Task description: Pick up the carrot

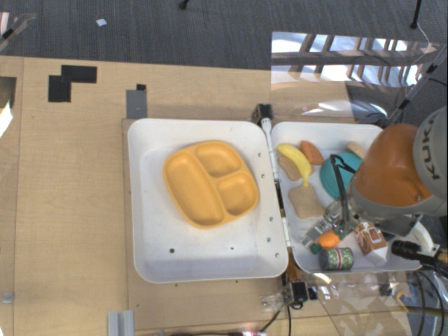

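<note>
Carrot [327, 241], judged to be the small orange piece with a hint of green at one end, low in the right bin [297, 256], near its front wall and not far from the divider shared with the left bin [210, 261]. Lies touching or just beside the green can [339, 259] on its near side, with a small printed box [369, 238] close on the right and a bread slice [304, 201] a little further up. Gripper [330, 222] directly over it, reaching in under the arm's orange band [392, 170], probably lowered there to line up for the grasp; whether the claw is open, closed or gripping anything is impossible to tell from this slant, and no contact with the carrot can be confirmed. Crowded on three sides, so little room for a wide approach: can in front, box to the right, bin wall not far beyond the can. Freer on the left, toward the bare bin floor beside the divider. Straight up looks like the cleanest way out, away from the teal bowl [334, 178], banana [295, 161] and orange-red piece [312, 152] at the far end. Left bin taken up by a yellow divided plate [210, 183], well apart and of no concern for the lift. Main risk, as a guess: nudging the can or pinching it together with the carrot.
</note>
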